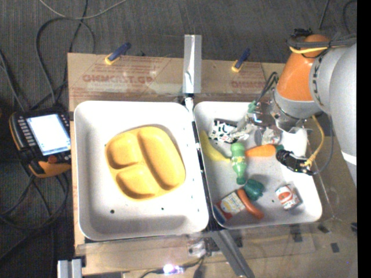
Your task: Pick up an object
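Gripper point(261, 120) low over the right bin point(310, 210), among the clutter at its far end.

Fingers lost against the objects there; cannot tell how wide apart, or whether anything is held. Just beside: carrot point(261, 151), green bottle point(238, 162), black-and-white toy point(222, 130). Left bin point(87, 172) holding a yellow divided tray point(145, 161).

My claw point(259, 123) down in right bin point(310, 210), near its far edge; can't make out finger gap from here. Orange carrot point(261, 151) just below claw, green bottle point(238, 162) beside it toward left. Black-and-white spotted toy point(221, 131) left of claw, yellow banana point(211, 150) past that. Teal piece point(253, 188), red sausage point(250, 204), small red-white can point(287, 196) lie nearer bin's front. Far left: other bin point(87, 155) with yellow divided tray point(145, 161).
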`<state>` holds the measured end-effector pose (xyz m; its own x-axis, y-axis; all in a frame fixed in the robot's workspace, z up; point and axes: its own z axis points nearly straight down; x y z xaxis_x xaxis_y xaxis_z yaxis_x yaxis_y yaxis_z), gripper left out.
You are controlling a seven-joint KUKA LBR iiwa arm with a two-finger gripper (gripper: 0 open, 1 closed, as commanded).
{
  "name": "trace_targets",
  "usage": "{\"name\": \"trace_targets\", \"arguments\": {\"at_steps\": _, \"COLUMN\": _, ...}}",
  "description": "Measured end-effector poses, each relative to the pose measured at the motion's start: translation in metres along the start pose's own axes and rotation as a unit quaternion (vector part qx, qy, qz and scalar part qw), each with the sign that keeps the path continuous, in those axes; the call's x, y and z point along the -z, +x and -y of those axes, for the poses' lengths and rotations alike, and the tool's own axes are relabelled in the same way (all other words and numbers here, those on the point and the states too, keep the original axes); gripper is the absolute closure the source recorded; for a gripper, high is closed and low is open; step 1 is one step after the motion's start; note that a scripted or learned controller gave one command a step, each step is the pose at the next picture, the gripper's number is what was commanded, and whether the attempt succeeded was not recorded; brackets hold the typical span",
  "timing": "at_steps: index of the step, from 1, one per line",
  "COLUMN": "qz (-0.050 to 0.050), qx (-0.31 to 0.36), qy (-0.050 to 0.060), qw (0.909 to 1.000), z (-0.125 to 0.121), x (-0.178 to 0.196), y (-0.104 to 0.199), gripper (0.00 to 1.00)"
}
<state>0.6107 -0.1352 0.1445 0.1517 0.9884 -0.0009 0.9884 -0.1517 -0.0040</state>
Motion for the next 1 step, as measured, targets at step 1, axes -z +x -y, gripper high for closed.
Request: {"name": "trace_targets", "arguments": {"at_steps": 1, "qz": 0.0, "qx": 0.0, "qy": 0.0, "qw": 1.0, "z": -0.0001, "x": 0.0002, "y": 0.0, "gripper": 0.0}}
